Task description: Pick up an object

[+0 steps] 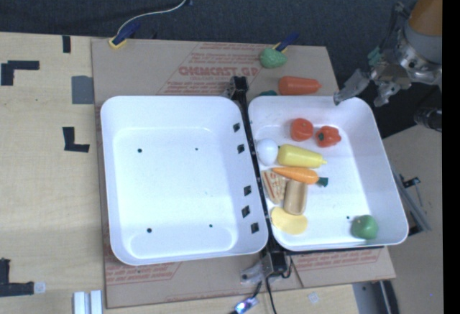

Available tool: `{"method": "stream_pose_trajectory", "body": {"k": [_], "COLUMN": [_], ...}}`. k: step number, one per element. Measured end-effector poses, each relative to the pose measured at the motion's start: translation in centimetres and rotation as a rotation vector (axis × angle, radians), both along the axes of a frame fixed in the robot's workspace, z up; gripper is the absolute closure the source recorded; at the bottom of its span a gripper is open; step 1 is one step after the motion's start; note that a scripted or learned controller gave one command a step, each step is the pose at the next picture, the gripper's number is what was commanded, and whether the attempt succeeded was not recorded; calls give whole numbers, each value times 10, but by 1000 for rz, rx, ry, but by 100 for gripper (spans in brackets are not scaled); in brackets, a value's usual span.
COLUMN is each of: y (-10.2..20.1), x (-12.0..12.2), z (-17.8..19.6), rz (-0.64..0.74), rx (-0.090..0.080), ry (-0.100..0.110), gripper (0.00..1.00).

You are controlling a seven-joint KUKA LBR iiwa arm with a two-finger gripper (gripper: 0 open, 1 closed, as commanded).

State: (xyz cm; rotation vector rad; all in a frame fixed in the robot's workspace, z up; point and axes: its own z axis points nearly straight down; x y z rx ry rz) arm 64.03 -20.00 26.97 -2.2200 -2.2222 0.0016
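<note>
While our claw point(357, 88) hung above the right bin's point(381, 162) far rim, holding nothing, we could not tell its spread. Toy foods, among them a tomato point(301, 128), lay clustered along that bin's left side, likely our next target.

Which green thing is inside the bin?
The round green ball lies in the right bin, in its near right corner. The other green toy sits outside on the cardboard, behind the bins.

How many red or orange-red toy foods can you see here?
3. A tomato and a red pepper sit side by side near the right bin's far end. A longer orange-red piece lies outside, on the cardboard behind that bin. The pile may hide more.
</note>
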Motion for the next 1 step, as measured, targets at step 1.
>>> {"method": "stream_pose_trajectory", "body": {"k": [1], "y": [45], "x": [-51], "z": [-111], "rz": [0], "rx": [1], "ry": [1], "gripper": [0]}}
